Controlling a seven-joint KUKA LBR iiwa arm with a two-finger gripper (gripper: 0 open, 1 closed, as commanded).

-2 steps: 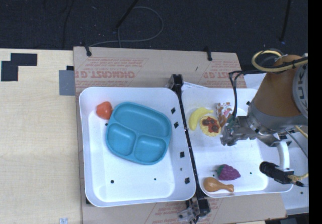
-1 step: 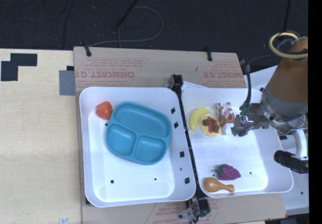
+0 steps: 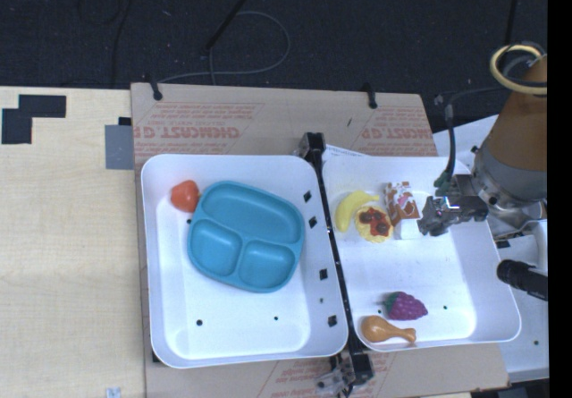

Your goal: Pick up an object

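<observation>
Over the right bin [image 3: 483,320], near its upper right corner, the gripper [image 3: 434,216] hangs low at the end of the arm [image 3: 518,141], just right of the cluster of banana [image 3: 351,206], pizza slice [image 3: 375,224] and small red-and-white toy [image 3: 399,199], presumably lined up for a pick there; its opening cannot be told, and nothing shows in its grasp. Right bin also holds purple grapes [image 3: 406,305] and a drumstick [image 3: 387,330] at its near edge. Left bin [image 3: 170,334] holds a blue divided tray [image 3: 247,236], a red-orange ball [image 3: 185,196] touching its upper left.

Dark carpet [image 3: 357,12] w/ cables, pale wood bench [image 3: 63,253].
</observation>
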